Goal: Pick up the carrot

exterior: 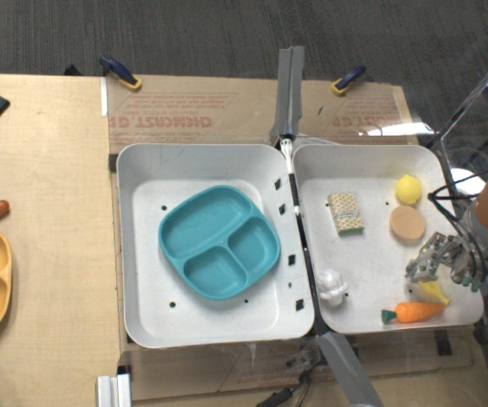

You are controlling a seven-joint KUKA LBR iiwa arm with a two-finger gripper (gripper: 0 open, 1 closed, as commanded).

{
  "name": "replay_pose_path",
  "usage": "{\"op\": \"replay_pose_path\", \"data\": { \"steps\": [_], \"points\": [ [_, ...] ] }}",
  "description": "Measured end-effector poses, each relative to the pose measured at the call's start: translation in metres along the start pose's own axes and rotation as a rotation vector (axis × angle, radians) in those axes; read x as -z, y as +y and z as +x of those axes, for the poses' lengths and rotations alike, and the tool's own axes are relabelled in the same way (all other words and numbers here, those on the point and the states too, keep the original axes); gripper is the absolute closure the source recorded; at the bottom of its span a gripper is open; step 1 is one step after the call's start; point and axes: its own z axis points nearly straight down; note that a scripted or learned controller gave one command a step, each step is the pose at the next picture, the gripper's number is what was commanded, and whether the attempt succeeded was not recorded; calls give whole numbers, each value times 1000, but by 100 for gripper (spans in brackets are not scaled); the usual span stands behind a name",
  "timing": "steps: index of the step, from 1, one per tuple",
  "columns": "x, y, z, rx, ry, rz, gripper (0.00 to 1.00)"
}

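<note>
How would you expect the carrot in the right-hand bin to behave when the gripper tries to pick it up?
The carrot looks like a smooth toy, so probably stiff and light. Its rounded, tapering body may slip or roll between closing fingers. It lies close to the right bin's near wall, so a push could pin it there, below the gripper.

Dark grey carpet (pixel 227 15) lies beyond a pale wooden bench (pixel 48 253), where brown cardboard (pixel 201 113) is clamped flat.

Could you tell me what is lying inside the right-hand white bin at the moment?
The right bin holds a carrot, a lemon, a tan disc, a patterned sponge and a small white object. The gripper partly covers a yellow item.
</note>
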Motion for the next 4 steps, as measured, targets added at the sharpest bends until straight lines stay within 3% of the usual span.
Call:
{"op": "replay_pose_path", "data": {
  "steps": [1, 2, 3, 4],
  "points": [
    [90, 26, -3, 431, 6, 1, 100],
    [99, 72, -35, 831, 8, -2, 100],
    [94, 95, -40, 1531, 8, -7, 100],
    [126, 59, -82, 1820, 6, -8, 100]
  ]
}}
